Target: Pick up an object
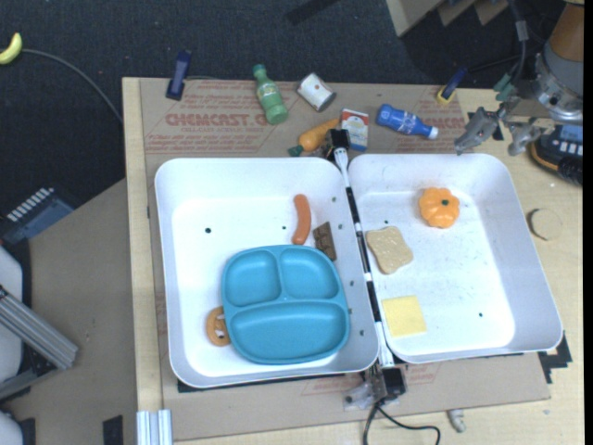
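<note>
Hovering above right bin's (519,211) far right corner: gripper (498,130), fingers spread apart, grasping nothing. Sitting in right bin: orange pumpkin (439,207) near far wall, bread slice (388,249) by divider, yellow cheese square (404,315) toward front. Lying in left bin (185,248): blue divided plate (283,302), sausage (301,219) beyond it.

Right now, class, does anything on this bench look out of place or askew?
Yes. Several toys lie outside the bins on the board behind them: a green bottle and a blue bottle, both tipped on their sides. In the left bin, a pretzel sits partly tucked under the blue tray.
</note>
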Robot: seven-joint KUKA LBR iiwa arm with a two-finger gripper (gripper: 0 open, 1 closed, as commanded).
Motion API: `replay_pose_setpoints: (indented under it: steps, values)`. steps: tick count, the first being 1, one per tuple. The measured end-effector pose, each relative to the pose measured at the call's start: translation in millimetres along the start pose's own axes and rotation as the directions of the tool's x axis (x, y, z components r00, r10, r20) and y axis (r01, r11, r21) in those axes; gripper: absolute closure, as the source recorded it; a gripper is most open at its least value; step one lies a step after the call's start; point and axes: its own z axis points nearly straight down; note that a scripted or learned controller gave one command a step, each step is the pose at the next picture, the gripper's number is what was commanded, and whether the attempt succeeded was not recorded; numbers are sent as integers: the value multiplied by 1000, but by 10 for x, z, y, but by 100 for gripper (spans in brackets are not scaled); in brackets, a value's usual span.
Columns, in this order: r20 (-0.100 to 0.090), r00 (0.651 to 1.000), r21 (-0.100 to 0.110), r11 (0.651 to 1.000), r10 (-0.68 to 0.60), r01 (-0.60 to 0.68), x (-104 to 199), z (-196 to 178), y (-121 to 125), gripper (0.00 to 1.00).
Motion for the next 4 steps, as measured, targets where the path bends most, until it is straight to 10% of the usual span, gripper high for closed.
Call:
replay_pose_setpoints:
  steps: [2,3,4]
  values:
    - [-1,1000,3,1000,0,0,320,1782,-240,0]
    - [1,1000,-2,1000,-1,1,290,1766,140,0]
    - [2,1000,-5,1000,-2,2,290,1663,145,100]
